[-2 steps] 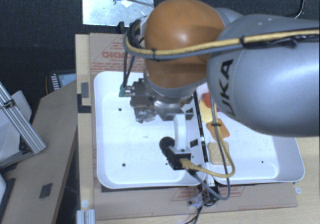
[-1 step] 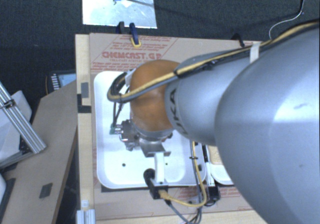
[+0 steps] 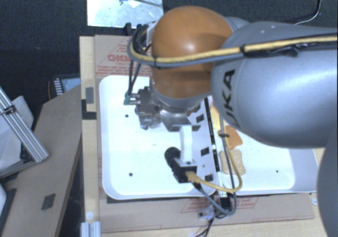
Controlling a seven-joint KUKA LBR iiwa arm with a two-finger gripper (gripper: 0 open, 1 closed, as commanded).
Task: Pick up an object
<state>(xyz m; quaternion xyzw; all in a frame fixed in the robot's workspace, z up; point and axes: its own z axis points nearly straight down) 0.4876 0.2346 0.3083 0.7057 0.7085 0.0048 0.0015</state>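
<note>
Orange object [image 3: 234, 139] lies in the white bin [image 3: 121, 141], toward its near edge and partly hidden under the grey arm [image 3: 274, 88]. A pale tan object [image 3: 239, 163] lies just beside it, on the side of the near edge; whether the two touch cannot be told. The gripper [image 3: 150, 112] hangs over the middle of the bin, apart from both objects and beneath the arm's orange band [image 3: 185, 46]. Whether it is apart or together cannot be told. Nothing is seen held. The bin rests on printed cardboard [image 3: 113, 56].
</note>
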